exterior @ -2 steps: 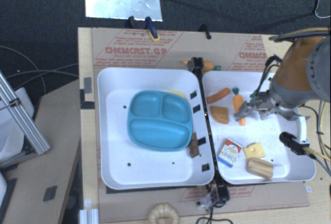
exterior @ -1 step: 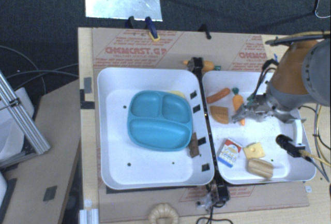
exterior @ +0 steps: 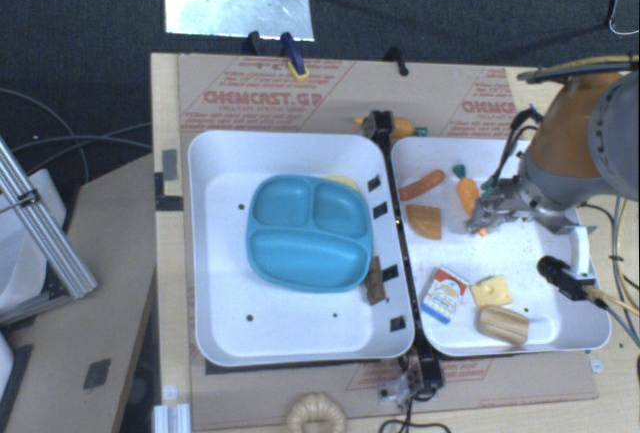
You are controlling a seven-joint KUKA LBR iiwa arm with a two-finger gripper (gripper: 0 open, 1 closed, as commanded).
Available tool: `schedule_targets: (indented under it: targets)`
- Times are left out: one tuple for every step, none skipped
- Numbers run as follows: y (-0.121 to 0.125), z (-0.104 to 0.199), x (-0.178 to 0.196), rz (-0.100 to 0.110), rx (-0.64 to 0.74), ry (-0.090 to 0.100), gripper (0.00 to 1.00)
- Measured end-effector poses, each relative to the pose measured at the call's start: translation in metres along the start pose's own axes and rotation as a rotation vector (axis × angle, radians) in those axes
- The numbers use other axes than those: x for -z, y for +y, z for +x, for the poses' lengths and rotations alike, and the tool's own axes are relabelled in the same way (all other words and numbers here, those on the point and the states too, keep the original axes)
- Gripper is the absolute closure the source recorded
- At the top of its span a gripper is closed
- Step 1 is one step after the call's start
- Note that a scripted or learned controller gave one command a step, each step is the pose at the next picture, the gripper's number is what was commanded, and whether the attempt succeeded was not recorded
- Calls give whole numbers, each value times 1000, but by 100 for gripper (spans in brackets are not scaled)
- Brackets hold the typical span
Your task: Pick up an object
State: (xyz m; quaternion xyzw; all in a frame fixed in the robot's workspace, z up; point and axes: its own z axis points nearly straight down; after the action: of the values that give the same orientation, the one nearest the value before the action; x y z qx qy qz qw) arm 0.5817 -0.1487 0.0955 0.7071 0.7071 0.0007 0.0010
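Right bin (exterior: pixel 575 326): gripper (exterior: pixel 487 218) beside carrot (exterior: pixel 467 193).

Two white bins (exterior: pixel 215 221); left w/ blue divided plate (exterior: pixel 308 231). Right: orange carrot (exterior: pixel 467 193), red-orange sausage (exterior: pixel 421 184), yellow cheese (exterior: pixel 490 291), tan bread (exterior: pixel 502 324), white-red-blue carton (exterior: pixel 443 295).

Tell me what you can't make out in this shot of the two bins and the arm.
- Gripper: the finger tips are too small and dark in the camera view to tell open from shut, or whether they touch the carrot beside them.
- Small carton: its printed label is too small to read.
- Yellowish item behind the blue divided plate: mostly hidden by the plate's far rim.
- Arm: cut off by the right edge.
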Motion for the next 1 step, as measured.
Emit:
schedule_targets:
  targets:
    - [10,-1,47,-4,4,-1,100]
